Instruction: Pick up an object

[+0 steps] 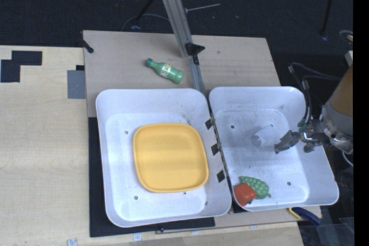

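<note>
In the right bin (311, 187), a small white cylinder-like object (262, 136) lies near the middle. A red and green toy (249, 190) rests against the bin's front left corner. My gripper (297, 143) hovers over the right side of this bin, just right of the white object and apart from it. It is open, its two dark fingers (283, 143) spread with nothing between them. A yellow square plate (170, 156) lies flat in the left bin (112, 124).
A green bottle (165, 70) lies on its side on the bench behind the left bin. A slanted metal rail (179, 11) rises behind the bins, with clips along the divider between them. The arm's orange band (346, 92) is at the right edge.
</note>
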Tool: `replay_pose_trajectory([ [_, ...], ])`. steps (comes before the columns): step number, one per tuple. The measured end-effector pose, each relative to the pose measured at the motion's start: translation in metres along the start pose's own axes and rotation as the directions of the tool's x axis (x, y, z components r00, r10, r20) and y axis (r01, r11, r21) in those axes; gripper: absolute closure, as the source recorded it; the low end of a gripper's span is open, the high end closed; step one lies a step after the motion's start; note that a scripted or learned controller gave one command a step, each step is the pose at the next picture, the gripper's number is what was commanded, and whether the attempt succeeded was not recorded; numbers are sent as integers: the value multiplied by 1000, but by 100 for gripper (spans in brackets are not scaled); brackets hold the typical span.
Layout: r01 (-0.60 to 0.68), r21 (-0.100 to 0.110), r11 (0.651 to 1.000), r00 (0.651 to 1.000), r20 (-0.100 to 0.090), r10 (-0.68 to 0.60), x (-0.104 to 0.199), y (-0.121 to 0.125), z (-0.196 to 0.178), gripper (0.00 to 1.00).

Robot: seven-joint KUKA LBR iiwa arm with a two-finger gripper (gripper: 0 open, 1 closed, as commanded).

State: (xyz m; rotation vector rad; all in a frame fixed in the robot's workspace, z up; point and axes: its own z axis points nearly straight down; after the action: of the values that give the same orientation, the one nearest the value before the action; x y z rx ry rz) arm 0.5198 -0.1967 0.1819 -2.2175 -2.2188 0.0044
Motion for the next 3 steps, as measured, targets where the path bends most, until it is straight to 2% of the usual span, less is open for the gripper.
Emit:
replay_pose_trajectory([
  [1, 1, -1, 1000, 1000, 0, -1, 2, -3, 43, 0],
  [2, -2, -4, 1000, 1000, 1, 2, 0, -2, 31, 100],
  [3, 0, -9, 1000, 1000, 2, 0, 6, -1, -29, 100],
])
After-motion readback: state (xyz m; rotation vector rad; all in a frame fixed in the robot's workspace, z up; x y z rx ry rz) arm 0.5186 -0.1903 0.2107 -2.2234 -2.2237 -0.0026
